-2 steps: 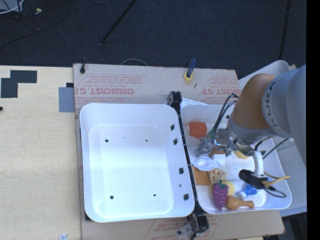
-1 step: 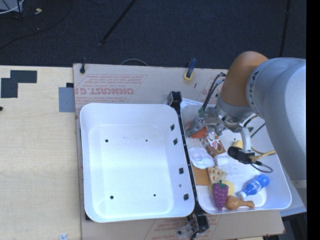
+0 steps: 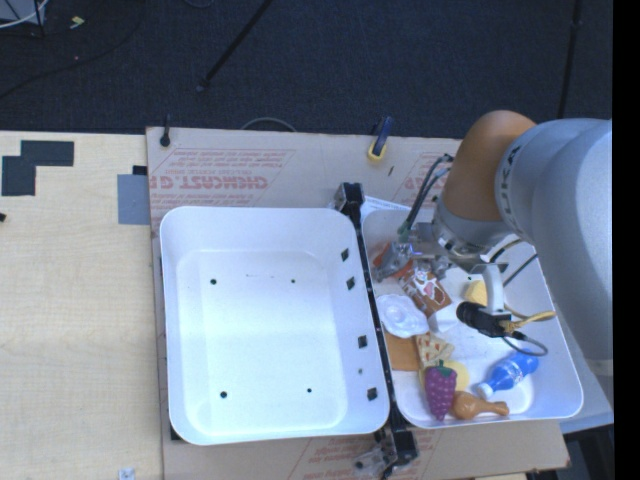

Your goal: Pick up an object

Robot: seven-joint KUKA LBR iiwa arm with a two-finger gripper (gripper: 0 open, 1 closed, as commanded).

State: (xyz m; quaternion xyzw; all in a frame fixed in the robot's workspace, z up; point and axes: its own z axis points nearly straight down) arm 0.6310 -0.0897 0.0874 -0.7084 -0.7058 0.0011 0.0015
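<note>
camera view looks down on two shallow white plastic bins: the left bin (image 3: 190,268) and the right bin (image 3: 565,388), which holds a heap of small toys. the grey arm's two-finger gripper (image 3: 410,258) sits low at the heap's eleven o'clock; whether it is apart or clamped, i cannot tell. likely best: descend straight on one isolated piece. counted: one purple grape bunch (image 3: 440,390), one blue bottle (image 3: 510,373), one brown drumstick (image 3: 478,405).

We count two white bins: left bin (image 3: 190,268), right bin (image 3: 560,393). One arm (image 3: 560,198). In right bin: one purple grape bunch (image 3: 440,390), one blue bottle (image 3: 508,373), one drumstick (image 3: 478,405). Rest of pile too jumbled for count.
</note>
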